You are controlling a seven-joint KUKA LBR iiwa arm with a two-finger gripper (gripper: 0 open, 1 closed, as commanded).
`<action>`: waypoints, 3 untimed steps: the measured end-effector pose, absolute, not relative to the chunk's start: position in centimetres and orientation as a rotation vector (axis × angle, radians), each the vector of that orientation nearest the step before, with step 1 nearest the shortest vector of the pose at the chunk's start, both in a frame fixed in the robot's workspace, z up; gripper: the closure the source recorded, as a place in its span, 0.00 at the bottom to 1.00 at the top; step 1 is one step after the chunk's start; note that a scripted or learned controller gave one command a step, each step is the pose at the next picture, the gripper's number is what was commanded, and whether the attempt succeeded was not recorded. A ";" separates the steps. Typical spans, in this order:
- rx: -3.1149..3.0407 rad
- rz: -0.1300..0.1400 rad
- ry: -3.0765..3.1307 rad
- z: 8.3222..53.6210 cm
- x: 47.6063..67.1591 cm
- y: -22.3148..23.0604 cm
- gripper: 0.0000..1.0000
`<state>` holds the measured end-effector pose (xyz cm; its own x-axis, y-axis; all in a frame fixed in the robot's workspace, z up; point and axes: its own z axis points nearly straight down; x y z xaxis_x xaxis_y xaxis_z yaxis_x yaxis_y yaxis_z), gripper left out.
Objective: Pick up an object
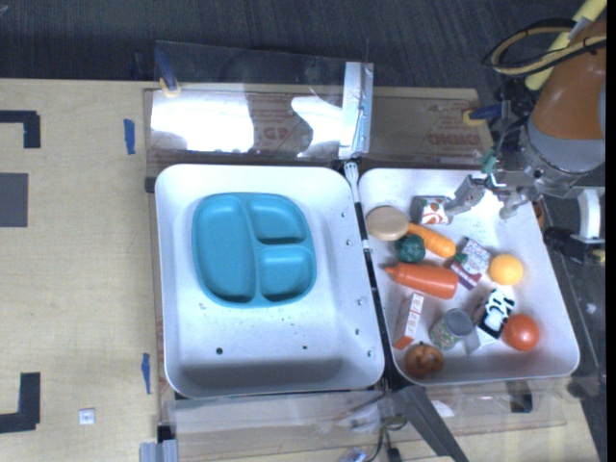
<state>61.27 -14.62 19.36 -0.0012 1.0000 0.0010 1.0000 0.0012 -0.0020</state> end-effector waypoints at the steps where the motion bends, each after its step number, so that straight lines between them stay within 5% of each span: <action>1: -2.149 -0.005 -2.299 8.8 61.3 -11.2 0.00; 2: -2.156 -0.009 -2.299 9.9 61.4 -11.3 1.00; 3: -2.221 -0.006 -2.227 18.8 55.8 -8.7 1.00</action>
